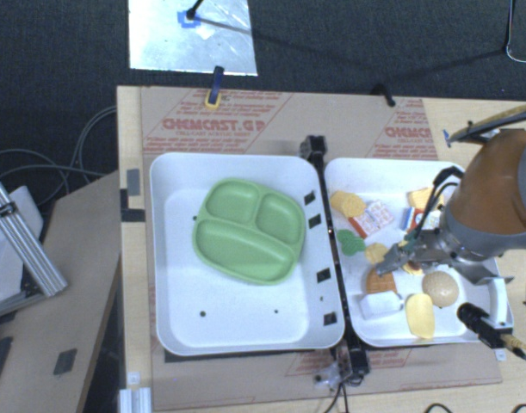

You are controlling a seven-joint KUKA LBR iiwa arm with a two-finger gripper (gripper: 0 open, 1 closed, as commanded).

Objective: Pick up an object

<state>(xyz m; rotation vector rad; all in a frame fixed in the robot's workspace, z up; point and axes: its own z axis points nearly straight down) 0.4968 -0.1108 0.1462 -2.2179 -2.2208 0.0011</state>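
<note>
The right bin [340, 175] holds several toy food pieces. My gripper [390, 263] hangs low over its middle, reaching in from the right. Directly below and left of the tip lies an orange-brown piece [381, 283], with a small yellow piece [375, 252] just to the tip's upper left. Whether the gripper touches either is not clear. A tan round piece [441, 288] and a pale yellow piece [420, 315] lie under the wrist, toward the front.
The left bin [172, 317] holds a green divided plate [248, 230]. In the right bin's far half lie an orange-yellow piece [347, 203], a red and white packet [371, 218] and a green piece [350, 244]. A white block [379, 306] sits near the front wall.
</note>
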